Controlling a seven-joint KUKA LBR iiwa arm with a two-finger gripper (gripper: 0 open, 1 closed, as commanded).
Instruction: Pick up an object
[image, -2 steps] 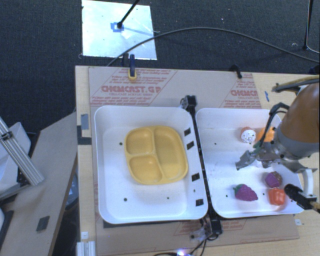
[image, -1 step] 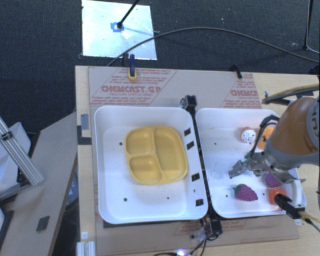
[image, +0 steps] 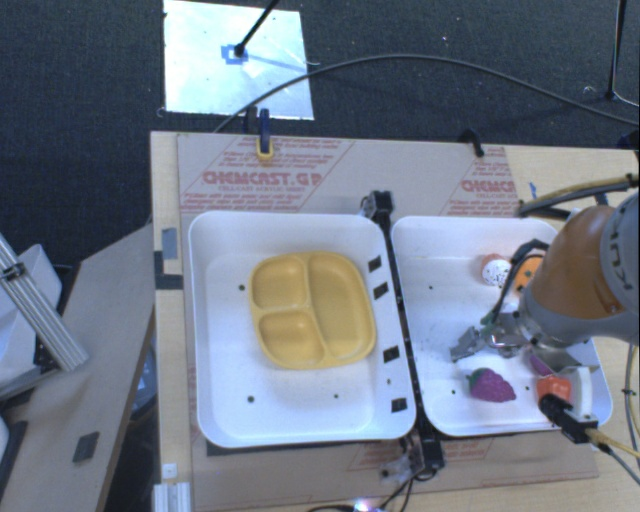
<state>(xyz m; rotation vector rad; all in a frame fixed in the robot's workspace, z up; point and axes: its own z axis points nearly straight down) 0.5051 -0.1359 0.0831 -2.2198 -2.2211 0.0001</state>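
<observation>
A purple toy grape bunch (image: 491, 385), probably light, knobbly plastic best pinched across its middle, lay in the right bin (image: 435, 300), just below the gripper (image: 468, 345), whose splayed fingers held nothing.

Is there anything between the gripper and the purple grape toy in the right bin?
Nothing visible. The gripper hangs low in the right bin, just above-left of the purple grape toy, with bare bin floor between them. The white ball sits well away, farther back.
</observation>
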